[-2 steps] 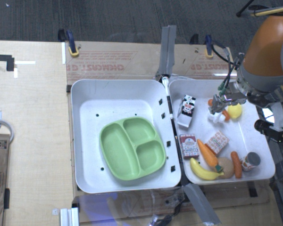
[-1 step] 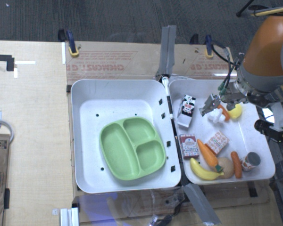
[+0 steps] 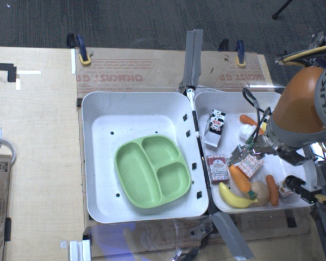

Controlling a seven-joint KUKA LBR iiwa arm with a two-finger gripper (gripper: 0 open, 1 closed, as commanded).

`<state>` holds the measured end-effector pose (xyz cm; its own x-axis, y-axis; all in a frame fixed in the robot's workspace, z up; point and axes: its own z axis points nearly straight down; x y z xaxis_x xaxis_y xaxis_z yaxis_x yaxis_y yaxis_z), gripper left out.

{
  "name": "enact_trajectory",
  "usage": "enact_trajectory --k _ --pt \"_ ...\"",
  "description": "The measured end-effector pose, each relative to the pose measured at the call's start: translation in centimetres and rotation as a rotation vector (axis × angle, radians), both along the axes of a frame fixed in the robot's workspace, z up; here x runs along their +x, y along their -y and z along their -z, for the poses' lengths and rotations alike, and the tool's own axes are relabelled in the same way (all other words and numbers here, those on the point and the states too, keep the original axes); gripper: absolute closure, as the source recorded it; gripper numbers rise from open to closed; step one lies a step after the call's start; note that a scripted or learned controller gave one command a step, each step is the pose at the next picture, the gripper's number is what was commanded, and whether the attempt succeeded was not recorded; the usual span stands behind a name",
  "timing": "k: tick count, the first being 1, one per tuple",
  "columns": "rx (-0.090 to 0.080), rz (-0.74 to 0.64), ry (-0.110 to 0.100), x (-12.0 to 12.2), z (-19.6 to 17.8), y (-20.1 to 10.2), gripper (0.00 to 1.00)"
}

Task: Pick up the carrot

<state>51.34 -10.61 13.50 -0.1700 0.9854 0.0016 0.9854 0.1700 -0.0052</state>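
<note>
Just above carrot [image 3: 240,179] hovers gripper [image 3: 243,154] (right bin [image 3: 228,98]).

Even, bright overhead light. White bins [image 3: 92,145] slightly washed out; soft shadows inside their near walls. Faint bluish glare near bench edge. Arm [image 3: 301,105] at right mildly blurred; far floor dim.

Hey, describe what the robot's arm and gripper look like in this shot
The arm enters from the right: a rounded orange band over a grey wrist section. Thin dark cables loop along its left side toward the gripper, a small dark metal fitting with narrow fingers, too small to make out markings.
</note>
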Motion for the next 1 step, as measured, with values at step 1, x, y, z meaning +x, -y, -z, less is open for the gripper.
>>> enact_trajectory --k 1 --pt "-0.004 0.017 0.023 -2.98 3.72 -0.46 0.0"
